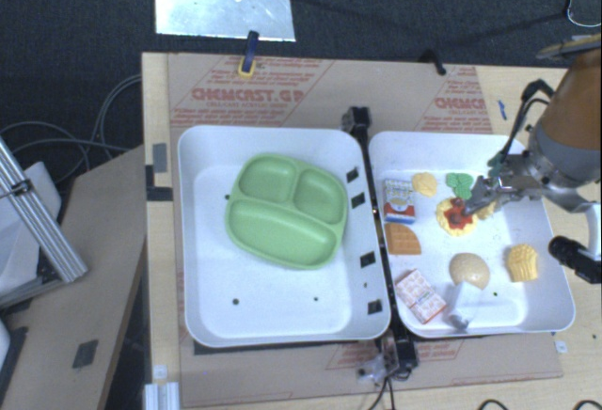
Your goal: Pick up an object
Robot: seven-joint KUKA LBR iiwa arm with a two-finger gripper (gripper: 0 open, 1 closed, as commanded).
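The right bin (541, 309) holds several toy foods. My gripper (480, 199) reaches in from the right and hangs low over a yellow and red piece (453, 220) near the bin's middle, touching or just above its right edge. A green leafy piece (458, 181) lies just behind the gripper's tip. A yellow chip (425, 183) and a red and white fries box (400, 198) sit further left. Toward the front lie an orange-brown slice (403, 239), a tan bun (468, 269), a yellow corn piece (521, 260) and a pink and white carton (419, 294).
The left bin (207, 305) holds a green divided plate (287, 211). A black divider with clips (370, 211) runs between the bins. The arm's grey body and orange band (574, 121) stand over the right bin's far right side. A small pale piece (460, 315) lies at the front rim.
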